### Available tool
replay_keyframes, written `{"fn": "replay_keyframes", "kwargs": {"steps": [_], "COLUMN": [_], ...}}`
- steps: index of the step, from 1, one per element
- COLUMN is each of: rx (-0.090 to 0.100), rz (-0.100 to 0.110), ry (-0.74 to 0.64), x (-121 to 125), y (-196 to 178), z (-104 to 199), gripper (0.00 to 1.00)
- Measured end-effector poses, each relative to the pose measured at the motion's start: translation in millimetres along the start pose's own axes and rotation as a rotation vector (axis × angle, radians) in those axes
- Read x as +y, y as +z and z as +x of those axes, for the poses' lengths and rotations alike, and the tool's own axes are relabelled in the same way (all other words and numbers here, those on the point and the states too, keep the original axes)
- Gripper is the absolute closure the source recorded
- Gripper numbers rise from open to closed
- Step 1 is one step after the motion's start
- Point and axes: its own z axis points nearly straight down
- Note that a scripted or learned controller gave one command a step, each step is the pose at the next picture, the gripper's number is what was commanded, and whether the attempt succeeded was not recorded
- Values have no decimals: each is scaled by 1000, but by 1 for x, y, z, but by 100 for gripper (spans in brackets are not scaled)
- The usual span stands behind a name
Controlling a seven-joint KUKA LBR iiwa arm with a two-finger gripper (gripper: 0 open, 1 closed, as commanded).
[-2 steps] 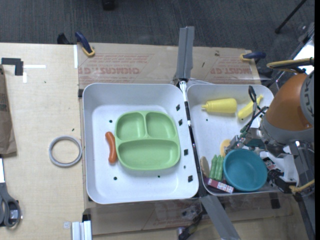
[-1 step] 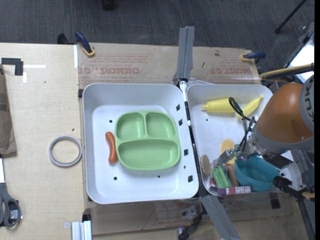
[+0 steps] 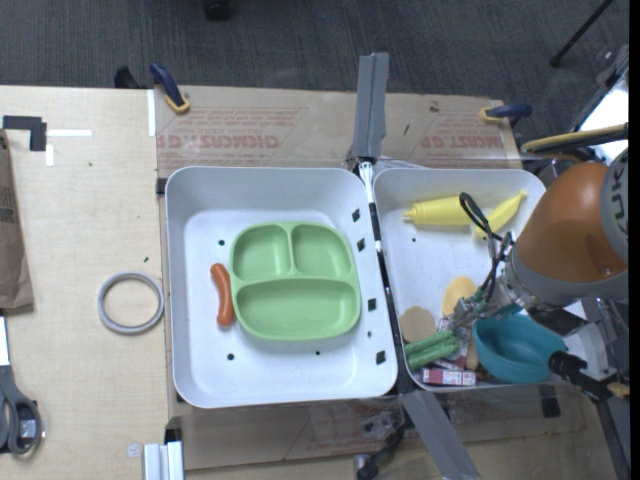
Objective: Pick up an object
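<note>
Low in the right bin [image 3: 520, 183], the tool [image 3: 468, 313] sits among clutter; whether its fingers are apart or together cannot be told. Nearest the front lie a green vegetable [image 3: 432, 349], a red packet [image 3: 448, 376] and a blue bowl [image 3: 515, 348], with tan round pieces [image 3: 418, 322] just beside. Farther back rests a yellow bottle [image 3: 445, 213]. The left bin [image 3: 190, 268] holds a green divided plate [image 3: 295, 280] and an orange sausage [image 3: 223, 294]. A grey ring [image 3: 131, 301] lies on the wooden table [image 3: 80, 218]; dark carpet [image 3: 300, 18] stretches beyond.
</note>
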Motion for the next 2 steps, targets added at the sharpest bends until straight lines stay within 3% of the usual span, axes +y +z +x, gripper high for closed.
{"fn": "replay_keyframes", "kwargs": {"steps": [1,2], "rx": [0,-2], "rz": [1,16], "ry": [0,140], "x": [0,57], "y": [1,14], "z": [0,-53], "gripper": [0,0]}}
